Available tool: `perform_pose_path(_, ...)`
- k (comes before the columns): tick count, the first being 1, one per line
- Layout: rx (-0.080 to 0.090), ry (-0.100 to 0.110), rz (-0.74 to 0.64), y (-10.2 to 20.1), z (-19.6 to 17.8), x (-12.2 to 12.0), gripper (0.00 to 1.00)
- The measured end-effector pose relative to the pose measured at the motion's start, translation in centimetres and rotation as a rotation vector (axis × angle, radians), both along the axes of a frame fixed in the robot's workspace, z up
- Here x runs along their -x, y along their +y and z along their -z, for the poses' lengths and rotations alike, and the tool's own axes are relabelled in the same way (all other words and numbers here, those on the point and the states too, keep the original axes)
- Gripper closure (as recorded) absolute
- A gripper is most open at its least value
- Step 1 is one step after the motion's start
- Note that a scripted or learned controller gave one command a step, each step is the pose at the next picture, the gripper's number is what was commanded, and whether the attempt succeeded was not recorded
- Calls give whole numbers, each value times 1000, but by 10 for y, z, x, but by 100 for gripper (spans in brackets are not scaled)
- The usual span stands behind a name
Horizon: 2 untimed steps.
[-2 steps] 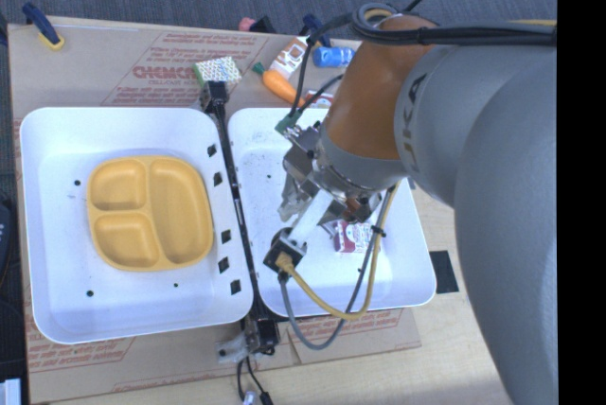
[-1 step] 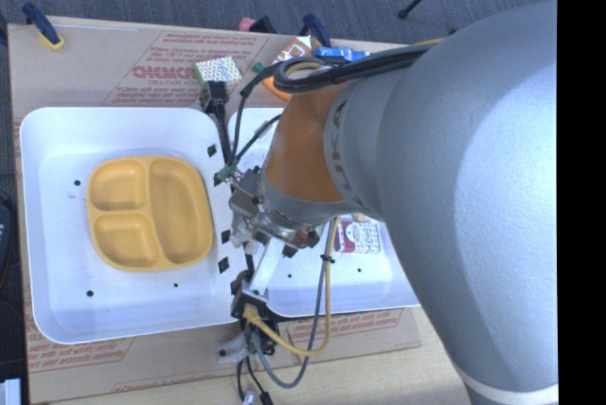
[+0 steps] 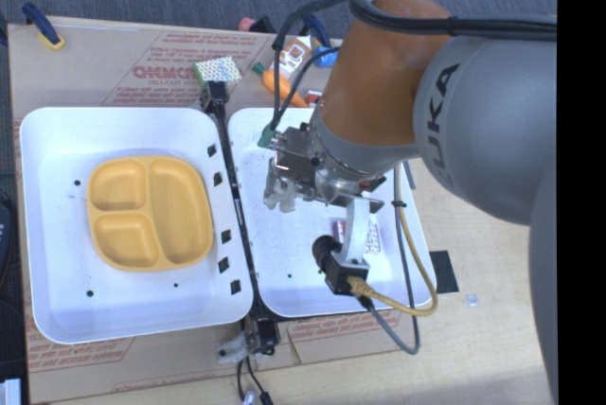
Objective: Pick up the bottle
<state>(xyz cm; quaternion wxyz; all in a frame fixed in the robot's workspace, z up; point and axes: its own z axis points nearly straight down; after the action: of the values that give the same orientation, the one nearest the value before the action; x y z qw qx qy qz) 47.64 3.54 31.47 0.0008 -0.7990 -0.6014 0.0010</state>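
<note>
Camera view: the end effector (image 3: 284,190) hangs low in the right bin (image 3: 284,290); its grip state cannot be told.

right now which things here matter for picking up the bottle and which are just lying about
For the job:
- white bottle with red label, in the right white bin
- gripper

Lying about:
- yellow three-compartment plastic plate, in the left white bin
- green patterned block

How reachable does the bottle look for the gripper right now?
Probably yes. The gripper hangs over the right bin, and the bottle lies in that bin close beside it, nothing lying between them. The wrist partly hides the bottle.
</note>
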Motion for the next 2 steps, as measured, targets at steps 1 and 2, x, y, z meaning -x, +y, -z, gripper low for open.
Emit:
perform_pose_path(1,-2,4,-364,4,119,1,100)
perform_pose_path(2,0,-2,-939,11,78,0,100)
